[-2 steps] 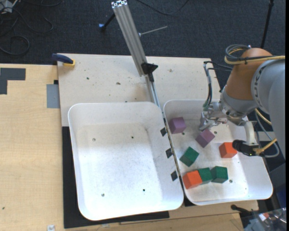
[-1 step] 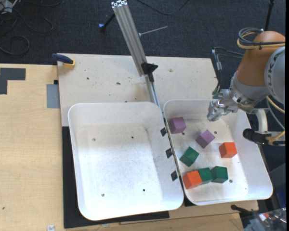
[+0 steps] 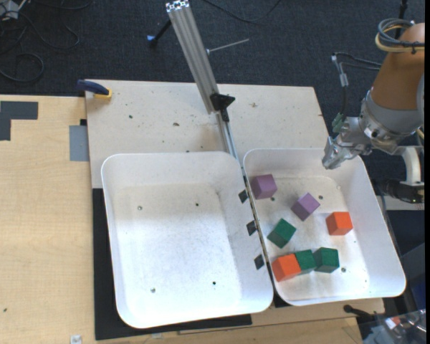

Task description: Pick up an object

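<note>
Robotics lab: plywood counter [image 3: 36,213] with white bins [image 3: 179,307], aluminium camera mast [image 3: 193,52], loose cables [image 3: 29,34] over dark carpet [image 3: 287,20].

We see seven small cubes, all in right bin [image 3: 387,264]. Purple cube [image 3: 264,186] near bin's upper left, lying flat. Second purple cube [image 3: 306,206] to its right and lower, turned diagonal. Orange cube [image 3: 339,223] alone toward right wall. Green cube [image 3: 282,232] near centre, rotated, apart from others. At bottom we count row of three, touching: orange cube [image 3: 287,266], green cube [image 3: 305,261], green cube [image 3: 327,259]. All rest on bin floor.
</note>
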